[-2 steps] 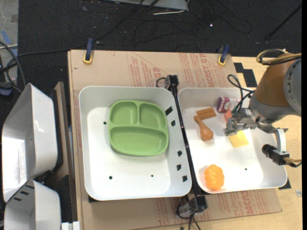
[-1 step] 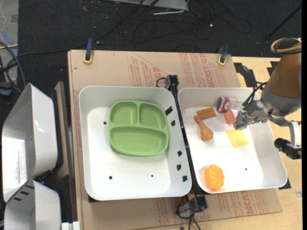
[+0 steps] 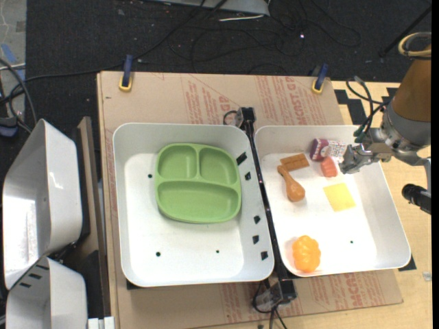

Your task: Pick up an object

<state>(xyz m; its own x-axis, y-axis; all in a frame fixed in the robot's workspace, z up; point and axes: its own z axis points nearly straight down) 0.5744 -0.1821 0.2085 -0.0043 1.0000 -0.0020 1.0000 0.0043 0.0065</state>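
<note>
The right bin (image 3: pixel 384 249) serves as landmark; within it, a purple-and-white packet (image 3: pixel 326 147) lies flat near the far wall; a small pink block (image 3: pixel 330 167) sits just in front of that packet; a brown flat piece (image 3: pixel 294 162) lies towards the bin's left wall, touching a tan spoon-shaped toy (image 3: pixel 291 183) angled towards the middle; a yellow square (image 3: pixel 339 197) lies flat near the centre; an orange lumpy fruit (image 3: pixel 306 253) rests near the front wall.

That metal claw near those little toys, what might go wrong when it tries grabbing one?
The gripper hovers beside a pink block that sits close to a purple packet, so it might nudge both or catch the wrong one. The yellow slice looks flat and could be hard to pinch.
</note>
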